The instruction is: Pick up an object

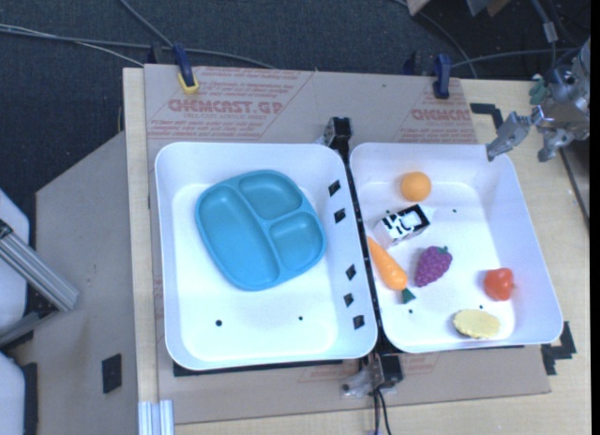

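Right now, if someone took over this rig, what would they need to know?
Gripper: up at the far right corner of the right bin, above the rim, nothing between its fingers; they look spread.
Right bin holds an orange ball, a black-and-white block, a toy carrot lying against the left wall, purple grapes, a red tomato-like toy and a yellow piece near the front edge.
Left bin holds a blue divided plate.
Done: nothing picked yet.
Left: descend on one object, grasp and lift it.
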You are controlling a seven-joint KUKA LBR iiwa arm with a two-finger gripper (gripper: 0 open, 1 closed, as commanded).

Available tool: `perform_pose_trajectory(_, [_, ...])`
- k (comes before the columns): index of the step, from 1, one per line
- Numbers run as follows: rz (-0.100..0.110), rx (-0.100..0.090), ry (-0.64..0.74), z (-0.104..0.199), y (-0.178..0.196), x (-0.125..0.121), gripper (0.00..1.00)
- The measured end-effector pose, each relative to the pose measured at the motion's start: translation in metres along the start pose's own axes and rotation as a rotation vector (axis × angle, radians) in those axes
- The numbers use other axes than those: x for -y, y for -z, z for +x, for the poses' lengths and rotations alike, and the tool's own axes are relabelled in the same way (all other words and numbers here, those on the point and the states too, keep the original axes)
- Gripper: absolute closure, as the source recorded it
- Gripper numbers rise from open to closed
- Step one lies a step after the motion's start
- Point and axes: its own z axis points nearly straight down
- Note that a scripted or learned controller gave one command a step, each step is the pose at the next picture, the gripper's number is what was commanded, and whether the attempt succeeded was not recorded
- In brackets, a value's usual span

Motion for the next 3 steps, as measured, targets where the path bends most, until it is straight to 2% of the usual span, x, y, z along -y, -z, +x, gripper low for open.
perform_pose_trajectory(1, [-0.014,0.003,0.003,0.001,0.008,-0.002,0.0])
perform_pose_trajectory(2, [-0.009,0.002,0.003,0.0,-0.034,0.002,0.0])
perform_pose_trajectory(3, [-0.008,0.002,0.005,0.003,-0.091,-0.008,0.0])
